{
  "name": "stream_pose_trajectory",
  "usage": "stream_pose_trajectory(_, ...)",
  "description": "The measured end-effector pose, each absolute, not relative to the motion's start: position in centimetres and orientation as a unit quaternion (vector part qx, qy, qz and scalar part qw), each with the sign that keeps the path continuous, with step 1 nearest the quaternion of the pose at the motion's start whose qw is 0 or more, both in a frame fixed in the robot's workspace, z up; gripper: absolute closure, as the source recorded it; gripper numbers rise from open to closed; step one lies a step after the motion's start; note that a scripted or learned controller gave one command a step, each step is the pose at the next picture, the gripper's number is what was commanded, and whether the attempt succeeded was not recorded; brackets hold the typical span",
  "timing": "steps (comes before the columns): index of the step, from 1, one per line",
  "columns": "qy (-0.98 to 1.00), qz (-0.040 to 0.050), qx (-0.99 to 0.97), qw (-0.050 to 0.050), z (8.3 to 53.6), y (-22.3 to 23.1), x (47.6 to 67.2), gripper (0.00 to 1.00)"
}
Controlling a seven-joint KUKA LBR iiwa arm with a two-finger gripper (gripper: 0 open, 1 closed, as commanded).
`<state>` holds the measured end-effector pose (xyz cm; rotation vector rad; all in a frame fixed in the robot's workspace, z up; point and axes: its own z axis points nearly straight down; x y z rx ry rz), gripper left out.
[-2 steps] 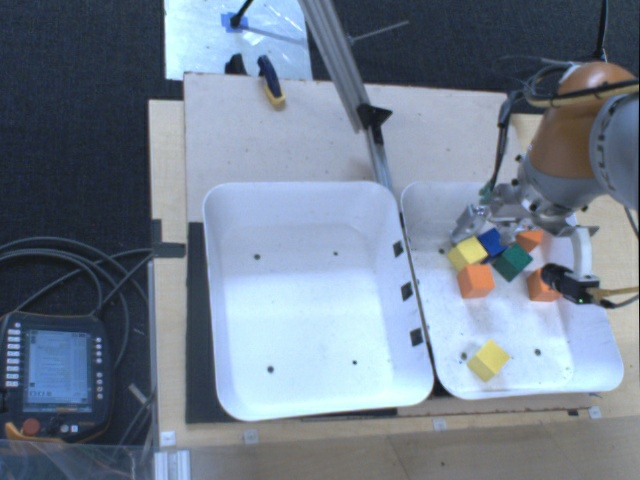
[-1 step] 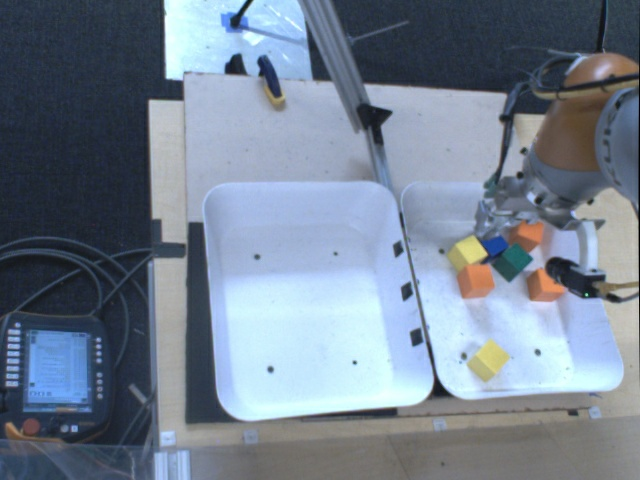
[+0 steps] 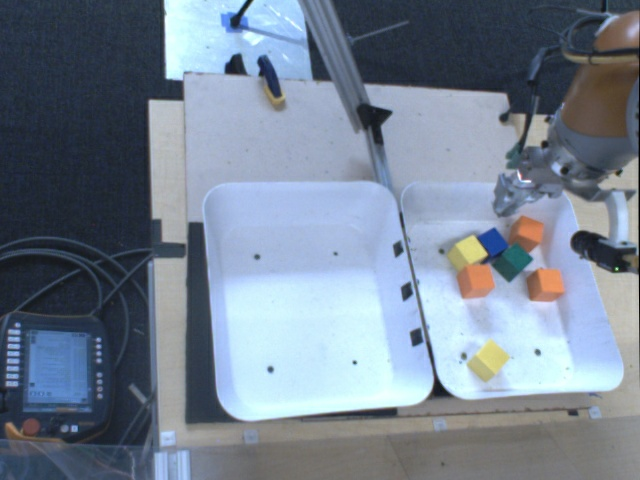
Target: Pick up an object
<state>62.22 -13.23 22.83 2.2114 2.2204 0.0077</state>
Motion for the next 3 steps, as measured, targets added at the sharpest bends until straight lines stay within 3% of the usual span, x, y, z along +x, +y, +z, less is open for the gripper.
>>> stream_pose_trajectory(1,0.709,0.0004,0.706,0.001,21.7,-13.2,62.3,1.00)
stream_pose_trajectory(3,0.711,0.0024,0.703,0.001,24.1,-1.7,63.9,1.00)
